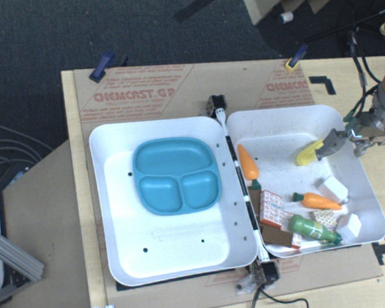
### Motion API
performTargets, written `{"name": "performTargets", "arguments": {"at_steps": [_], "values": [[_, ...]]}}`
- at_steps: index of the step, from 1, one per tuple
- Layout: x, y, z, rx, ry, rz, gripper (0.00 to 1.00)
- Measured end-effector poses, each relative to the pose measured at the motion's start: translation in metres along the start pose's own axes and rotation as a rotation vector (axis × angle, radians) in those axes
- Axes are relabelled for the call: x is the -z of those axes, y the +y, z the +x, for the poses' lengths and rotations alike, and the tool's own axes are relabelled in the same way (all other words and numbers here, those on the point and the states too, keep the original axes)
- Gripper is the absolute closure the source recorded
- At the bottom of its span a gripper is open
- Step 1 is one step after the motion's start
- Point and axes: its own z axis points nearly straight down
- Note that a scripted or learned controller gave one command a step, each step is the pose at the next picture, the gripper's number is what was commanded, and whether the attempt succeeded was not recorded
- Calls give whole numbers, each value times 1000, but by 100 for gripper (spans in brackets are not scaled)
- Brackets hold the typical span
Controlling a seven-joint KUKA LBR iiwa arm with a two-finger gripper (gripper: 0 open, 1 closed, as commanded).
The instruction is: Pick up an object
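Gripper sits low in the right bin, near its far right side, with a yellow banana-like piece at its tip; the dark fingers appear to be clamped on the piece's right end, though the contact is small and partly hidden. The arm enters from the right edge. Left bin holds a blue divided plate. Other candidates in the right bin: a carrot along the left wall, a second carrot mid-bin, a green bottle near the front, a small printed box beside it, and white blocks toward the right. The banana lies apart from that cluster, on bare bin floor, so it is the clean target. Judgement: the step in hand is securing and lifting the banana. To do it well, keep the grip centred across the narrow width rather than just on the tip, lift straight up, slowly, and clear the bin wall before any sideways move. An end-only grip may let the piece swing or slip out.
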Motion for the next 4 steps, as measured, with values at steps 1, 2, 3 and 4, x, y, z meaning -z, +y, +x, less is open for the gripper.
{"name": "performTargets", "arguments": {"at_steps": [1, 2, 3, 4], "values": [[-137, 1, -18, 0, 0, -2, 0], [-137, 82, -30, 5, 9, -2, 0], [-139, 118, 41, -2, 2, 13, 0], [-130, 117, 40, -3, 1, 21, 100]]}}
